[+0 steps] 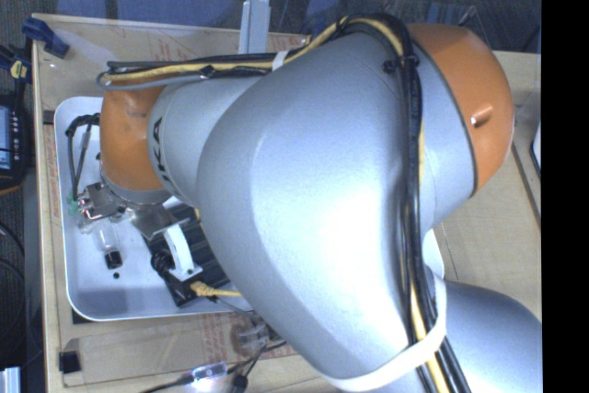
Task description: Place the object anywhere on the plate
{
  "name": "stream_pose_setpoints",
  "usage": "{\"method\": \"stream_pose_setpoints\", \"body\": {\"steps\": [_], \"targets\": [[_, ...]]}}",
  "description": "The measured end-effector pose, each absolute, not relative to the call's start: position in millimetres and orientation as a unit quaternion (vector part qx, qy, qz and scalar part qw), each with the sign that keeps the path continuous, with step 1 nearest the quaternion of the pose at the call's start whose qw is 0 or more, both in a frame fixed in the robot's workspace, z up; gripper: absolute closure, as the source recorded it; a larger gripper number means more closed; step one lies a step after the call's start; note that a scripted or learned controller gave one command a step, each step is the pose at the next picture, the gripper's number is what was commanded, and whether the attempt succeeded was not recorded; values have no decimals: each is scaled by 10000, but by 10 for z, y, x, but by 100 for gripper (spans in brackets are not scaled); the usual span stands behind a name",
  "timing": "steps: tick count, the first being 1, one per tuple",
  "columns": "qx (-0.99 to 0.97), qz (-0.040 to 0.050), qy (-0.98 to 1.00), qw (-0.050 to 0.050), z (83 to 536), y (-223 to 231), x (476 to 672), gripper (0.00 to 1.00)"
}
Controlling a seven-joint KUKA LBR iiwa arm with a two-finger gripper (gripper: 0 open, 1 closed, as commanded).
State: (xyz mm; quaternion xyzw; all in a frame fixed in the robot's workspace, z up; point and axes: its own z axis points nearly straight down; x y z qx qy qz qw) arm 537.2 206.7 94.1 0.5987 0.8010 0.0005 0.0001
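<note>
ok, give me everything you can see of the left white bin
The left white bin is a shallow tray, plastic by its look, with rounded corners and a raised rim, set flat on the wooden bench. The arm covers its right part, so just the left side and near corner are in sight. The claw hangs low over its floor, casting a shadow. A small dark bit lies on the floor near it.

White bin (pixel 74 290) on a wooden bench (pixel 138 350)
</note>
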Motion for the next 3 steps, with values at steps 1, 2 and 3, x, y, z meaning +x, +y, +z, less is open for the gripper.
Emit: {"method": "stream_pose_setpoints", "body": {"steps": [1,2,3], "targets": [[8048,-16,5936,-13,1931,1888,5280,100],[8419,-3,5396,-9,2957,768,5473,100],[9134,-23,4069,-11,2447,1194,6178,100]]}}
